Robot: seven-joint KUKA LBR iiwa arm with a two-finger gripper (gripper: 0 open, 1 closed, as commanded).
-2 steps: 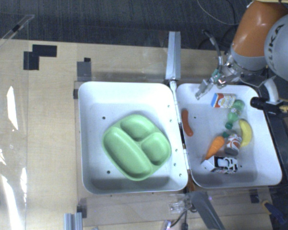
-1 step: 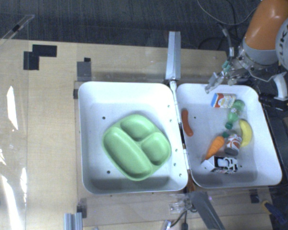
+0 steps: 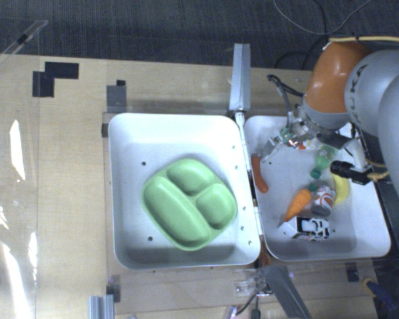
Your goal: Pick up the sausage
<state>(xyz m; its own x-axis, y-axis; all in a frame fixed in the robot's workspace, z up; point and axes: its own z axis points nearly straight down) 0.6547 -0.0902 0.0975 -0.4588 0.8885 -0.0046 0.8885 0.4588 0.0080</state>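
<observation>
One sausage [image 3: 258,174], perhaps one carrot [image 3: 296,205]

No legible text, brand, number or sign anywhere. Dark print on small black-and-white package [image 3: 310,227] in right bin [image 3: 369,241], too blurred to read. Printed wrapper on small can-like item [image 3: 323,197] beside carrot [image 3: 296,205], red and white patches, no letters made out (too small). Black square marks [image 3: 52,76] on bench top [image 3: 46,178] at upper left, plain blocks, not characters
</observation>
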